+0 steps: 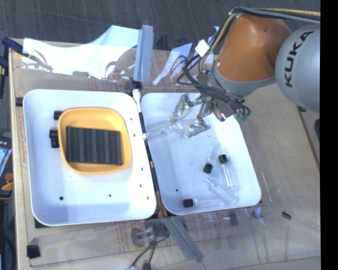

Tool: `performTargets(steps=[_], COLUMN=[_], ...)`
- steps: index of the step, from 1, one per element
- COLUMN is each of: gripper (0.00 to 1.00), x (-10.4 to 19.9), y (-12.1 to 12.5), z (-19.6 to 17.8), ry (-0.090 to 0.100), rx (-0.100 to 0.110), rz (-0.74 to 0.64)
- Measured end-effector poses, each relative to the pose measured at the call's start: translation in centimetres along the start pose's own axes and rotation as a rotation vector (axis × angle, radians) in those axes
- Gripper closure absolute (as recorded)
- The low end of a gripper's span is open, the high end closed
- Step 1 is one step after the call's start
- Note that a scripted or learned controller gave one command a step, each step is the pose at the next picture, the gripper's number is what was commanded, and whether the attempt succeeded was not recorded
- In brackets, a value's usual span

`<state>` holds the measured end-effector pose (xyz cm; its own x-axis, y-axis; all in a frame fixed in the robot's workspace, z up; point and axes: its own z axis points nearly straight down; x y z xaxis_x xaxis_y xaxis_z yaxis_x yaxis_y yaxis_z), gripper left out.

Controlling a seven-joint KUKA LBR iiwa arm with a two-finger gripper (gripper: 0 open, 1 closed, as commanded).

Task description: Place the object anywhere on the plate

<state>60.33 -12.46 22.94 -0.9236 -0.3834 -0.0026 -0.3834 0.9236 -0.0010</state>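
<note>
Hovering gripper | jaws spread, holding nothing | clear tubes (black-capped) below-right | yellow plate far left

We see two bins side by side on the table. In the left bin lies a plate bearing a ridged block. The gripper hangs over the right bin's far part. Small blocks and clear tubes lie nearer, toward that bin's right side.

Grey KUKA-lettered arm, orange band, black cables, metal pincer
</note>
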Motion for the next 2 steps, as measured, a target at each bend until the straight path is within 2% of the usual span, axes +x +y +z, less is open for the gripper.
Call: performTargets(steps=[1, 2], gripper=[1.00, 1.00], x=[-0.2, -1.7], y=[-0.3, -0.4], z=[-1.8, -2.5], ry=[0.001, -0.001], rx=[-0.001, 0.000], rz=[-0.176, -0.424])
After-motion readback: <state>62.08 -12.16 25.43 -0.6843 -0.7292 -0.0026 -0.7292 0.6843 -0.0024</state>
